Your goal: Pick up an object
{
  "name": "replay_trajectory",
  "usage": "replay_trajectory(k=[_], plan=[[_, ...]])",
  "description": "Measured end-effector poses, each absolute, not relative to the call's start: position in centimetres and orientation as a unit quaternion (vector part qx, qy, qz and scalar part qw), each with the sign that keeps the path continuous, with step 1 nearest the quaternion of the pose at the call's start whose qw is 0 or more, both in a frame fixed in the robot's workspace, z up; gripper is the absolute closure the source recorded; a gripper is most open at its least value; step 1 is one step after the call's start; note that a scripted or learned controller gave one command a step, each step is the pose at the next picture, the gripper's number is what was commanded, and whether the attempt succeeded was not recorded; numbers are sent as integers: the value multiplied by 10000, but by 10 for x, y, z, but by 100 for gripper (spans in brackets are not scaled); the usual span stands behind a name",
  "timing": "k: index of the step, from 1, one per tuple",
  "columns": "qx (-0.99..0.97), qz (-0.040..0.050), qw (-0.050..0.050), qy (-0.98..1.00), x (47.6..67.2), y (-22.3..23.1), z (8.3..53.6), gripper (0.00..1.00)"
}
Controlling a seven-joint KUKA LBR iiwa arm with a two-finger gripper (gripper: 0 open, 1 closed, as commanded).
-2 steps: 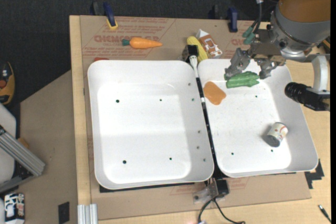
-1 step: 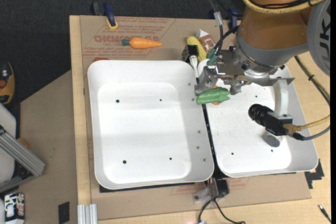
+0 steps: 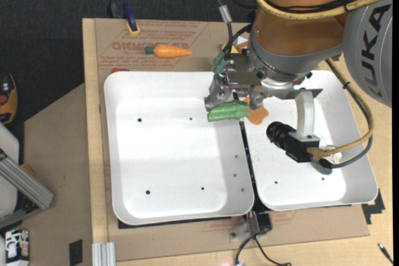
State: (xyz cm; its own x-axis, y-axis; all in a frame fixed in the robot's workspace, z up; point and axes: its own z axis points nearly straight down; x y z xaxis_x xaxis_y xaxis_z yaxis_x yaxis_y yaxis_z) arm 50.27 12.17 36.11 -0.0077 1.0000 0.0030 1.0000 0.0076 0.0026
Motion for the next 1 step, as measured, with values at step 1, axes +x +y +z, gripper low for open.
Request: replay_trajectory(k=[1], plan=[[-7058, -94, -44, -7083, 490, 140, 545, 100]])
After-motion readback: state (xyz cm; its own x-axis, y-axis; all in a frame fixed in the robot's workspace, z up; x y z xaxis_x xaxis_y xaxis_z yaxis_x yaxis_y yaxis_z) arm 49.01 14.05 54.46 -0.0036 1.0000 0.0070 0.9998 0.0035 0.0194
